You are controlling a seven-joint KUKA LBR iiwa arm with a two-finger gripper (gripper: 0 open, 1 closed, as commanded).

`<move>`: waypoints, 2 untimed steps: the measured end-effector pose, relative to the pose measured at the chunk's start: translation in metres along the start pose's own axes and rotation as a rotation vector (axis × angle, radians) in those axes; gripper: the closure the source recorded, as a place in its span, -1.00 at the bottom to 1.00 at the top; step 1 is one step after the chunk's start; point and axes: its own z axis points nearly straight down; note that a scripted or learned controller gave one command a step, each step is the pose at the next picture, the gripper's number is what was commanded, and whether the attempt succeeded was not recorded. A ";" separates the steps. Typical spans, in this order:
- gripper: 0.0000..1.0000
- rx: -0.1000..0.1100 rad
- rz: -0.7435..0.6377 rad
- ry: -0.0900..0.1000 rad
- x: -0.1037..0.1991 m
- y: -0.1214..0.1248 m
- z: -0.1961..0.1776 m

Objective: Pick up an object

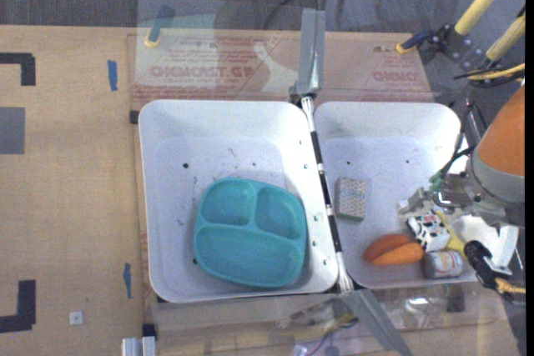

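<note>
**Arm low over the right bin's crowded corner**

You have two white bins side by side. The left bin (163, 137) holds a teal divided plate (250, 233), lying flat toward the bin's lower half, its compartments facing up. The right bin (384, 125) carries the loose items, all gathered in its lower part.

Look toward the lower right of the frame: the arm (505, 150) comes in from the right edge, its orange band showing above the grey wrist. The gripper (438, 200) sits over the right bin's lower right area, just above a small black-and-white patterned object (428, 229). You cannot tell from this angle whether it is spread or closed, nor whether anything is caught in it.

Just left of that cluster lies an orange carrot (394, 250), on its side near the bin's lower wall. A small silver can (442, 263) rests beside the carrot's right end, against the lower right corner. A small speckled sponge (350, 198) sits apart from these, close to the divider between the bins, at mid height.
</note>
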 end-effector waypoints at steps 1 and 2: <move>-1.00 -0.008 -0.033 -0.001 -0.003 0.022 0.048; 1.00 -0.013 -0.031 -0.002 -0.004 0.023 0.038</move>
